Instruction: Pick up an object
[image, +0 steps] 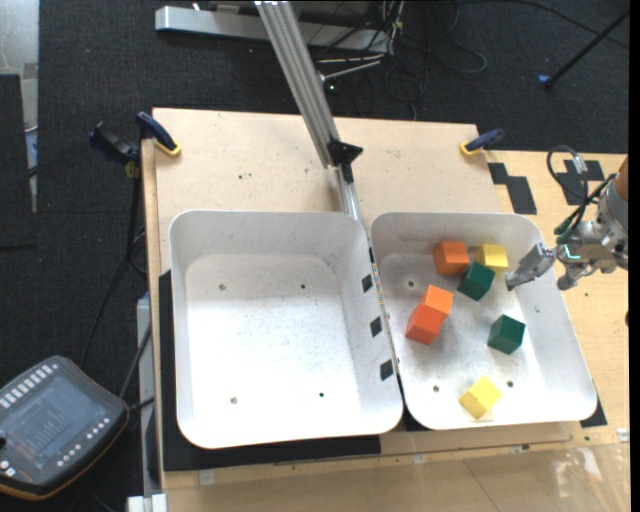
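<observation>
The right bin (560, 330) holds several blocks. An orange block (451, 257) and a yellow block (492, 256) lie at its back, with a dark green block (476, 281) just in front of them. A larger orange block (430, 314) lies mid-bin, another green block (506, 334) to its right, and a yellow block (480, 397) near the front. My gripper (548, 270) hangs at the bin's right rim, open, with nothing between its fingers, right of the back yellow block.
The left bin (200, 300) stands beside the right one. A slanted metal pole (305, 85) crosses the back of the bench. Clamps (160, 135) sit at the back corners. A teach pendant (50, 425) lies at the lower left.
</observation>
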